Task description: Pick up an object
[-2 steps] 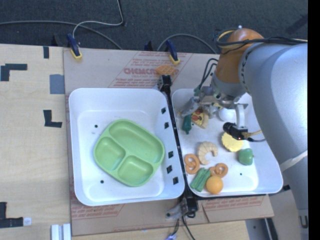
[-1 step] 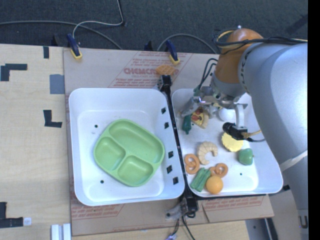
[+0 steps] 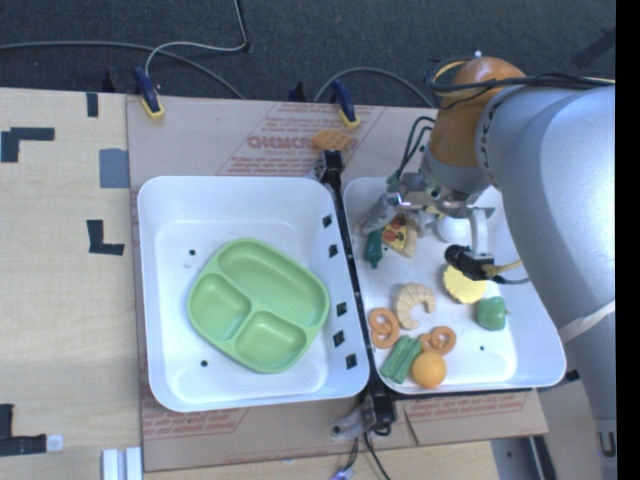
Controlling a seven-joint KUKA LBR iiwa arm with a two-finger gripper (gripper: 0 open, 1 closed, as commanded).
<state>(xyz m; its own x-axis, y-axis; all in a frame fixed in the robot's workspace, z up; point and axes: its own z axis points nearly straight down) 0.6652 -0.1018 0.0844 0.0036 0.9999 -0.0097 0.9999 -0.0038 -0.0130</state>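
My gripper (image 3: 392,211) hangs low over the back left part of the right bin (image 3: 530,363). Just below and in front of it lies a red and yellow toy food piece (image 3: 401,236), with a dark green piece (image 3: 373,251) to its left near the bin's wall. I cannot tell whether the gripper touches either one. Nothing is visibly lifted off the bin floor. The grey arm with its orange band (image 3: 470,108) covers the bin's back right corner.
The right bin also holds a beige croissant (image 3: 413,303), two pretzels (image 3: 382,325), an orange (image 3: 428,370), a green pod (image 3: 400,358), a yellow slice (image 3: 463,286) and a round green fruit (image 3: 490,313). The left bin (image 3: 160,268) holds a green divided plate (image 3: 258,303).
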